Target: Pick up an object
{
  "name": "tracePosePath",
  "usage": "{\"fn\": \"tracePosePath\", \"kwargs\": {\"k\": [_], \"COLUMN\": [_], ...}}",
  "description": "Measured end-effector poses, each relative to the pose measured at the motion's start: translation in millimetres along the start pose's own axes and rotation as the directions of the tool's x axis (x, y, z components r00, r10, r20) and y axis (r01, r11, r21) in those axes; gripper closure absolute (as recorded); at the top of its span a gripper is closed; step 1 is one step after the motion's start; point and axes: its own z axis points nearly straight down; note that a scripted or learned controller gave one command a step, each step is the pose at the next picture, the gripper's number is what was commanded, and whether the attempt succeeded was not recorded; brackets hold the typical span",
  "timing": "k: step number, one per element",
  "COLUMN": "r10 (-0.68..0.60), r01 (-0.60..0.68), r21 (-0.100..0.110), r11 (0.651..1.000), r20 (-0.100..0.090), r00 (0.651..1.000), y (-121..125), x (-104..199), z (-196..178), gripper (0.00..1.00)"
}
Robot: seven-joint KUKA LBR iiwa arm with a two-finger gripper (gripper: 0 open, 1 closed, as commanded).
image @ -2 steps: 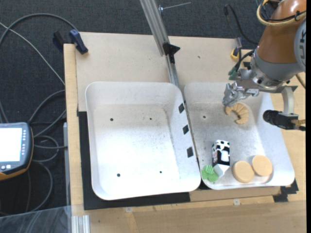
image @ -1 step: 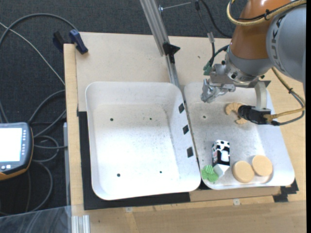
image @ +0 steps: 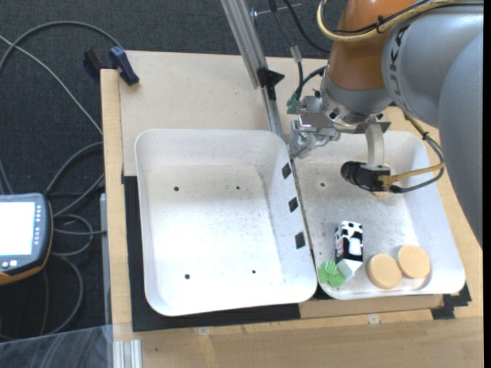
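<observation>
The right bin (image: 430, 205) holds a black-and-white patterned box (image: 350, 240) near its front, with a small green object (image: 331, 273) at the box's front-left. Two tan round discs (image: 384, 271) (image: 414, 261) lie side by side at the front right. My gripper (image: 305, 138) hangs at the far left corner of the right bin, by the divider between the bins and well behind these objects. Nothing is seen in it.
The left bin (image: 153, 205) sits beside the right one. A metal pole (image: 245, 44) slants down to the divider just behind the gripper. A black part on a yellow cable (image: 367, 175) hangs from the arm over the right bin. A blue clamp (image: 123, 64) sits at the bench's far left corner.
</observation>
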Motion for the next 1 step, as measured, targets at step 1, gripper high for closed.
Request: {"fn": "tracePosePath", "kwargs": {"k": [1], "r10": [0.001], "r01": [-0.001], "r21": [-0.002], "r11": [1.000], "r20": [0.000], "r00": [1.000], "y": [24.2], "x": [37.6], "z": [-1.6], "gripper": [1.00]}}
